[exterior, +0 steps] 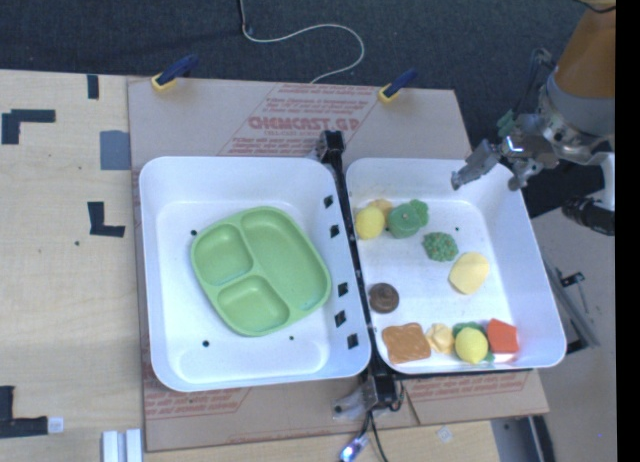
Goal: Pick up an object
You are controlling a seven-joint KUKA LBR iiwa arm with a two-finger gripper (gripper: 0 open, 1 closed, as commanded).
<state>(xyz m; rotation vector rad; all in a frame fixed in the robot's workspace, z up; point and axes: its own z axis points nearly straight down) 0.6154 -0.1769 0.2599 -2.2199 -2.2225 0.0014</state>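
Several toy foods lie in the right bin (520,240): a yellow lemon (370,222), a dark green round piece (407,217), a small broccoli-like piece (439,246), a pale yellow lump (469,273), a brown disc (384,297), a toast slice (405,342), a yellow ball (471,345) and a red-orange block (502,337). My gripper (487,178) hangs over the bin's back right corner, above and right of the foods. It is open, with its fingers spread apart and nothing between them.
A green divided plate (260,270) lies in the left bin (160,250). A black divider strip (345,250) runs between the bins. A white cable (300,35) loops across the dark floor behind the bench.
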